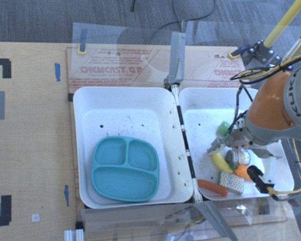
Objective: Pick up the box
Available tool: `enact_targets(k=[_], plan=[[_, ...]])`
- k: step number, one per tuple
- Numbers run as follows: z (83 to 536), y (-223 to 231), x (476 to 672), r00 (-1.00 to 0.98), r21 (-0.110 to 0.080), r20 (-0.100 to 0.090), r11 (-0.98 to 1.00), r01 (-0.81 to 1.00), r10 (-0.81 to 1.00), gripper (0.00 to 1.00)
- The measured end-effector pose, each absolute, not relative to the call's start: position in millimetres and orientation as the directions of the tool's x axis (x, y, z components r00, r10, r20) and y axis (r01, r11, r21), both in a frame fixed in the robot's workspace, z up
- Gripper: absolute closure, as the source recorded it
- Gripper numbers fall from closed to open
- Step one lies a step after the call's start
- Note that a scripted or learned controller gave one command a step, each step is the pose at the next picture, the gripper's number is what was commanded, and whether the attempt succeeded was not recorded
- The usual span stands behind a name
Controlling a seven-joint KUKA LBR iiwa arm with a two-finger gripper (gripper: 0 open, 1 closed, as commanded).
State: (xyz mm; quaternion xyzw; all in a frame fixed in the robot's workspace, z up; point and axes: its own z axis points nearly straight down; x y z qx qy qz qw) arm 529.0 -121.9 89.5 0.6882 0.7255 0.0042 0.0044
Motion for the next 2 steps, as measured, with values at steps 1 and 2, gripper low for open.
enact_targets(k=[1,2], plan=[[90,-116,483.5,0.238,0.014,0.002,-0.238,0.971,0.971,0.00],[120,-172,479.2,0.460,-0.002,-0.001,-0.460,0.888,0.888,0.00]])
